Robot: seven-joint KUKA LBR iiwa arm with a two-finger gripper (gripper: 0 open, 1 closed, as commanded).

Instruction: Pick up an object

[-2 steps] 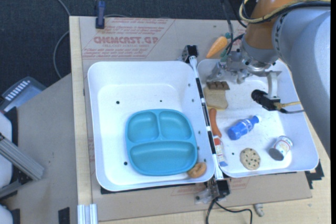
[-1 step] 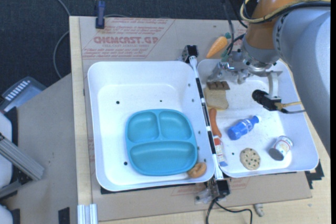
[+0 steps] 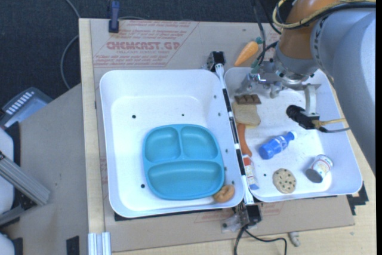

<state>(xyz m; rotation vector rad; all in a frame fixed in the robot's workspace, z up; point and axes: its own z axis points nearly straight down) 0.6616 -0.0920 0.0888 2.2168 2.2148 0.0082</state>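
The claw (image 3: 262, 84) hangs over the far left corner of the right bin (image 3: 301, 157), a little beyond the bread slice (image 3: 246, 114) and slightly to its right. From this slanted view I cannot tell how wide the claw stands, and nothing is seen held in it. The grey arm (image 3: 352, 39) comes down to it from the right of the slice and covers the far right part of this bin.

A small brown block (image 3: 248, 98) lies at the far edge of the bread slice, touching it or almost so. It is the thing nearest to the claw. The claw is just beside it, on its far right, but contact between them cannot be judged. The block is flat, dark brown and about as wide as the slice, which is pale tan.

On the near side of the slice, an orange stick (image 3: 242, 139) lies along the bin's left wall, and further on the same line there is a small tube (image 3: 250, 177) with red and white on it. To the near right of the slice lies a blue bottle (image 3: 276, 145), on its side. Beyond the bottle from the slice are a round cookie (image 3: 285, 180) and a small can (image 3: 319, 168).

A carrot (image 3: 246, 52) rests outside the bin, on the far side of the slice, past the block. To the left of the slice is the left bin (image 3: 137, 106). It holds a blue plate (image 3: 182, 161) with three compartments and a brown pastry (image 3: 225, 193) at the plate's near right corner.
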